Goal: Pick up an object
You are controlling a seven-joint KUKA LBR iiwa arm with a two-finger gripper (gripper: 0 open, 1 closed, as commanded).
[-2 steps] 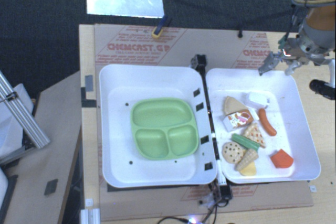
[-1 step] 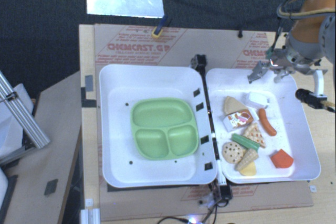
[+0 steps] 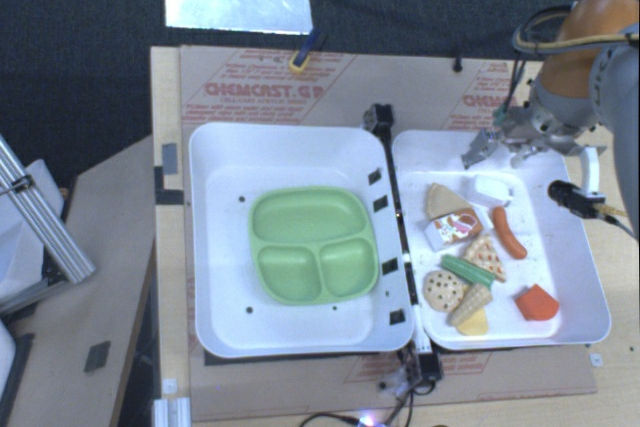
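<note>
Your two-finger metal hand (image 3: pixel 492 145) hangs over the far edge of the right shallow white bin (image 3: pixel 590 285); can't tell its state. Just near of it: small white block (image 3: pixel 491 187). Then tan wedge (image 3: pixel 447 200), red-and-white packet (image 3: pixel 452 230), orange-red sausage (image 3: pixel 508 232), pizza slice (image 3: pixel 487 258), green stick (image 3: pixel 466 270), round cookie (image 3: pixel 440 290), waffle cone (image 3: pixel 470 303), orange-red chunk (image 3: pixel 538 303) at the near right. Left shallow white bin (image 3: pixel 215 215) holds a green three-compartment plastic plate (image 3: pixel 312 244). Both bins sit on the cardboard-covered tabletop (image 3: pixel 260 90).
</note>
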